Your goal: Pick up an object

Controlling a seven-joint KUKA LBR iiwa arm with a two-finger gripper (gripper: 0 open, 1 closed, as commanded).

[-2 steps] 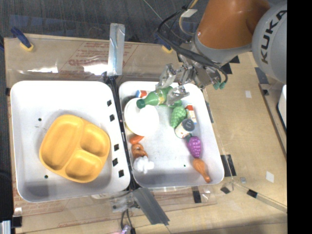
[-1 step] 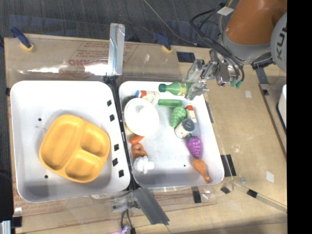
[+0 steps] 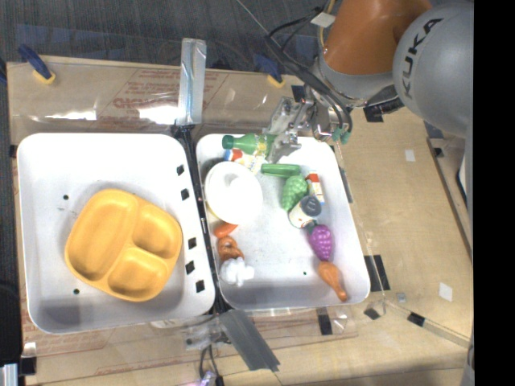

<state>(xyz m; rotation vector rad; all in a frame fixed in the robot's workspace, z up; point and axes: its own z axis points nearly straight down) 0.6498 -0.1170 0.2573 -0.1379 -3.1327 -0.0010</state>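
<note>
My gripper [image 3: 286, 135] hangs over the far edge of the right bin [image 3: 278, 284], just right of a green bottle [image 3: 245, 143] lying at the bin's back rim. Below it lie a green stick-shaped piece [image 3: 280, 169] and a green bumpy toy [image 3: 294, 191]. A white bowl [image 3: 232, 191] rests at the bin's left. Purple grapes [image 3: 321, 240], an orange drumstick-like toy [image 3: 331, 278], a small round dark-and-white object [image 3: 307, 208], an orange toy [image 3: 228, 246] and a white toy [image 3: 236, 273] are spread across the bin floor.
The left bin [image 3: 48, 167] holds a yellow divided plate [image 3: 123, 244]. A metal divider clamp [image 3: 191, 79] stands between the bins at the back. Cables [image 3: 290, 34] trail from the arm above the right bin. Bare bench lies to the right.
</note>
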